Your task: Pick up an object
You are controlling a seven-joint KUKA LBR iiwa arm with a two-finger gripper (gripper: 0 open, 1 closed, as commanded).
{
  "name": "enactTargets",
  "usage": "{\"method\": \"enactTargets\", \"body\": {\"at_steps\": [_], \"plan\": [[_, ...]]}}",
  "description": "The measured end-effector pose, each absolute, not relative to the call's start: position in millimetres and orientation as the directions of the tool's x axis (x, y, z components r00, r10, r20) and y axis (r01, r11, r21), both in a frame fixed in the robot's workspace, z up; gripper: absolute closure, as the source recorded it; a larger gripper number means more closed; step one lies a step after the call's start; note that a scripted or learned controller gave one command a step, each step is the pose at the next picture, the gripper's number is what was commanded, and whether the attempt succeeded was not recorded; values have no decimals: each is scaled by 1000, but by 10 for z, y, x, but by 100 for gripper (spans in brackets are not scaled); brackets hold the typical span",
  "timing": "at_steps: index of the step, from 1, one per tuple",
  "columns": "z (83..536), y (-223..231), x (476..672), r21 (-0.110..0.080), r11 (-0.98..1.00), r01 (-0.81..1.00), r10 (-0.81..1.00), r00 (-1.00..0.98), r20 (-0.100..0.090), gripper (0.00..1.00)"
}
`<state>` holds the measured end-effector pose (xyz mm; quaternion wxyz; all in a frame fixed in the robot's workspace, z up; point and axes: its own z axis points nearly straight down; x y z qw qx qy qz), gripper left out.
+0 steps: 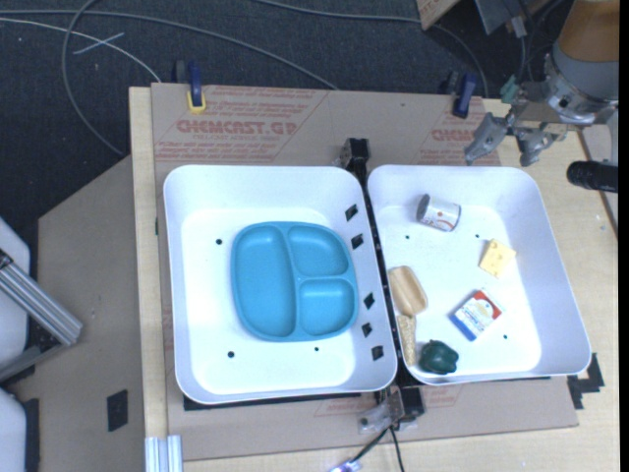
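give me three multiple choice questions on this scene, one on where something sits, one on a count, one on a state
1. Where does the blue divided plate lie?
A. in the left bin
B. in the right bin
C. on the cardboard outside the bins

2. How many loose things lie in the right bin?
A. two
B. five
C. eight

3. How does the hand stand?
A. open above the right bin's far rim, holding nothing
B. shut on the plate
C. pressed down on the green thing

Key: 1 A, the plate fills the left bin's middle. 2 B: small can, yellow block, wooden piece, red-and-blue packet, green thing. 3 A, its fingers are spread with nothing between them.
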<state>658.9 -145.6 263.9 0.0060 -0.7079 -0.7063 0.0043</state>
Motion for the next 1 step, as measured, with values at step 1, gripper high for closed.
{"method": "enactTargets", "body": {"at_steps": [1], "plan": [[2728, -1453, 6609, -1, 0, 1000, 1000, 0, 0, 0]]}}
